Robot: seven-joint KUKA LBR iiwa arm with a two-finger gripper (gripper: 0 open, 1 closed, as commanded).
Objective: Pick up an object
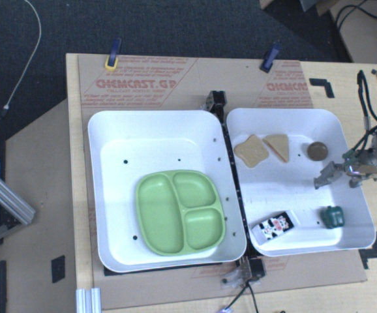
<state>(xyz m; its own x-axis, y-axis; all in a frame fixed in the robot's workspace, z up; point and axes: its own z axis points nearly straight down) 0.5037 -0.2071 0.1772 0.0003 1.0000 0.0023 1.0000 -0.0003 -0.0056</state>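
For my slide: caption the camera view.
Gripper hovers over the right bin holding toast pieces; green divided plate sits in the left bin.

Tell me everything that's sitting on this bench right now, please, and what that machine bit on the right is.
Bins: 2, white, side by side on the bench; left bin, right bin.
Divided plate: 1, light green, three compartments, in the left bin.
Toast-shaped pieces: 2, tan, touching, far part of the right bin; one, the other.
Round object: 1, brown, far right of the right bin.
Small block: 1, teal, near right corner of the right bin.
Flat packet: 1, black and white, near edge of the right bin.
Clamps: 2, blue, far edge of the board; and.
Gripper: 1, grey, over the right bin's right side.
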